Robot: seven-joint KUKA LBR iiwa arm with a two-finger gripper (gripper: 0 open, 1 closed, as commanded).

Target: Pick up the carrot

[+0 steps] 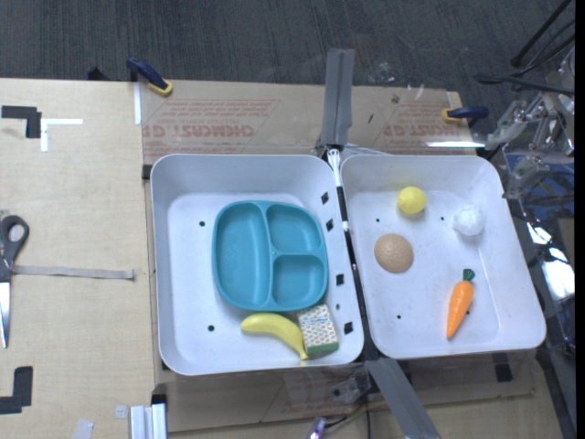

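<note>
The carrot (459, 309) is orange with a small green top. It lies in the right white bin (512, 337), near the front right corner, with the green end pointing to the back. It lies apart from the other items in that bin, and nothing covers it.
The right bin also holds a yellow ball (411, 200), a tan egg-shaped thing (394, 252) and a small white object (469, 220). In the left bin (178, 245) are a blue divided plate (271, 254), a banana (274, 329) and a sponge (319, 329). Scissors (7, 263) lie far left.
</note>
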